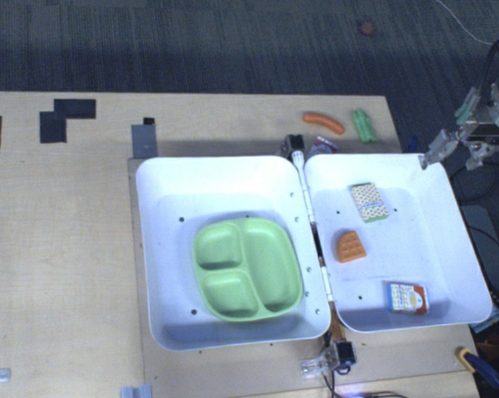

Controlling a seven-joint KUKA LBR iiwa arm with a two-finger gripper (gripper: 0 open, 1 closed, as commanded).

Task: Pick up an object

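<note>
The right bin (449, 226) holds three small objects. A packet with a green and white pattern (369, 202) lies toward the back. An orange ridged piece (350, 246) sits near the bin's left wall. A blue and orange box (406, 298) rests near the front. My gripper (453, 141) hangs at the far right, just past the right bin's back right corner, above the bin's rim and apart from all three objects. Nothing shows in its grasp.
The left bin (164, 239) carries a green divided plate (247, 267). Behind the bins on the bench lie an orange sausage-shaped toy (323, 122), a green toy (363, 125) and a small purple item (324, 143). Cables and clips sit at the bench's front edge (335, 363).
</note>
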